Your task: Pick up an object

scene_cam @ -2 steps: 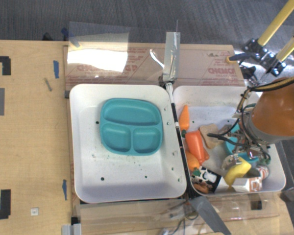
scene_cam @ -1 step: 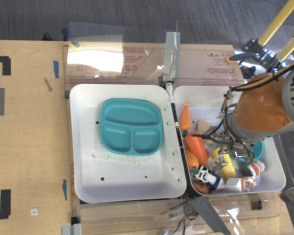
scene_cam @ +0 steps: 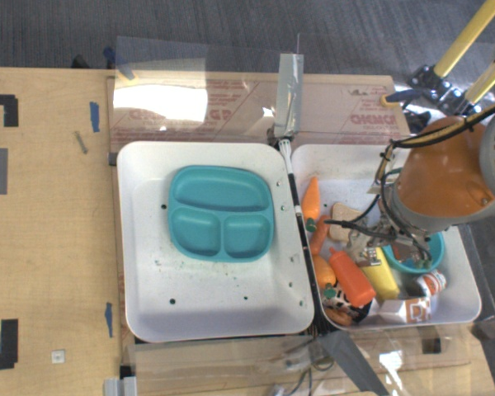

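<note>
Parked over the cluttered right-hand white bin (scene_cam: 466,299), hunting for something to grab.

My claw (scene_cam: 378,239) hangs low at about 9 o'clock from my orange wrist band (scene_cam: 441,176), right above the toy pile, since that's where the pickable stuff sits: a long orange carrot-shaped toy (scene_cam: 312,198) at the pile's 11 o'clock, a red-orange plastic bottle (scene_cam: 351,277) and a yellow block (scene_cam: 384,277) just beside it. I honestly can't tell how it's set; my wrist and cables hide it. The teal divided tray (scene_cam: 221,213) sits alone in the left white bin (scene_cam: 140,287).
</note>
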{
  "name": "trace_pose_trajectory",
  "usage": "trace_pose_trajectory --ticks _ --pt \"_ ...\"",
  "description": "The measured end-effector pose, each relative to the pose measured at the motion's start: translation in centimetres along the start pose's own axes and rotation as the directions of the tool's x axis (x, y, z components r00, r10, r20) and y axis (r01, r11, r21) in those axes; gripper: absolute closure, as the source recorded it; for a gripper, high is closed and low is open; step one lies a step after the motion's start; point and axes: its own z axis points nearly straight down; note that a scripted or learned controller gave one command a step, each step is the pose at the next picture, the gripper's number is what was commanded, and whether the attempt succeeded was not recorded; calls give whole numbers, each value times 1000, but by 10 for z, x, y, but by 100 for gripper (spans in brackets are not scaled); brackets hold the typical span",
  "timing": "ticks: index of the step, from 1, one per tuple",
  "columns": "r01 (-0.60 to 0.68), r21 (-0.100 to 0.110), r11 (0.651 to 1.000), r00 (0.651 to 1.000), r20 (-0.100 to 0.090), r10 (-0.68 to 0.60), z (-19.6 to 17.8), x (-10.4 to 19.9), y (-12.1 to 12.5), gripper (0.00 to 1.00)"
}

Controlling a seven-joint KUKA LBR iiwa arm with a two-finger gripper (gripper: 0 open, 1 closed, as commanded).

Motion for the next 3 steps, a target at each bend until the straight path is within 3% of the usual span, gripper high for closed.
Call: trace_pose_trajectory --ticks 1,2,3 --pt "0 -1 1000 1000 -2 0 1 1 0 0" --pt "-111 3 994 994 15 111 8 31 -8 0" --pt "-107 2 994 994 9 107 -1 31 -7 100"
